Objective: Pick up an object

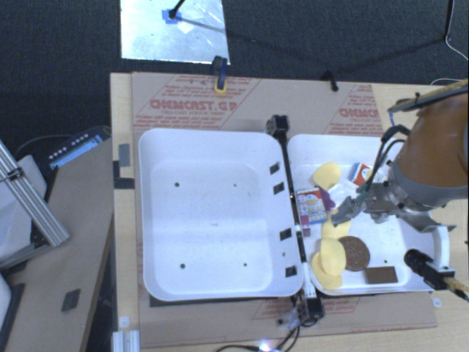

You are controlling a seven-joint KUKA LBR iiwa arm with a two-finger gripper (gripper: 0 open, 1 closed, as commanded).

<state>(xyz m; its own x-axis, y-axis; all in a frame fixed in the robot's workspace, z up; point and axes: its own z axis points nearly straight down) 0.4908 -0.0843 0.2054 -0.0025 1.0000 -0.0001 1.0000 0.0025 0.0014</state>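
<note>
Two white bins (212, 211) looked like smooth, faintly glossy plastic. They sat on a matt brown cardboard sheet (242, 97) with printed red lettering. The tabletop (66, 270) looked like pale, matt wood. Behind it lay dark, rough-textured carpet (58, 42) carrying a shiny, reflective metal plate (172, 20). The arm's orange band (440, 138) was glossy.

The arm (432, 152) is reaching in from the right, its orange band uppermost and grey wrist below. The gripper (344, 211) is pointing left and downward, its dark fingers hanging low.
</note>
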